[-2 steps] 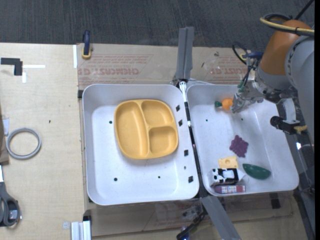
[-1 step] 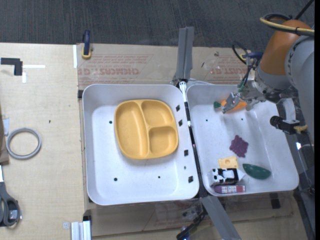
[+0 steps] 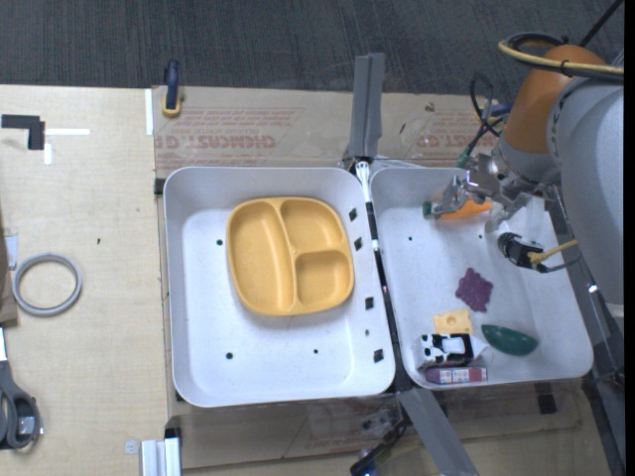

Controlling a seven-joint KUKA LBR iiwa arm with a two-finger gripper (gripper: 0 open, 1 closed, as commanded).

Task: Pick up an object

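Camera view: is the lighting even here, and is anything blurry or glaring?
Camera view: soft, even light; the yellow divided plate and left bin look sharp, with faint shadows under the rims. No strong glare on the white plastic. The pincer at the right bin's far edge looks slightly smeared.

A pale wooden counter is seen from above, lit evenly. Beyond its far edge, dark grey carpeted floor is visible. A brown cardboard sheet with red print is laid under two shallow white bins, which are set side by side. A grey roll of tape and scissors are placed at the left.
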